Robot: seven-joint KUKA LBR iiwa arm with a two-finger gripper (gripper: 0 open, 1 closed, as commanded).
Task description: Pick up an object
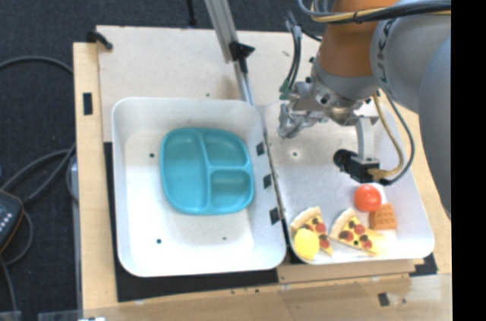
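Observation:
My gripper [289, 124] hangs over the far left corner of the right bin [319, 168], with nothing seen between its fingers. Small toy foods lie along the near side of that bin: a red tomato [368, 197], an orange waffle-like block [383, 218], two pizza slices [355, 231] [313, 225] and a yellow lemon-like piece [306, 243]. All of them are well in front of the gripper and apart from it.
The left bin [133, 236] holds a turquoise divided plate [206, 170]. A slanted aluminium rail [220, 16] rises behind the bins. The raised wall between the two bins runs just left of the gripper.

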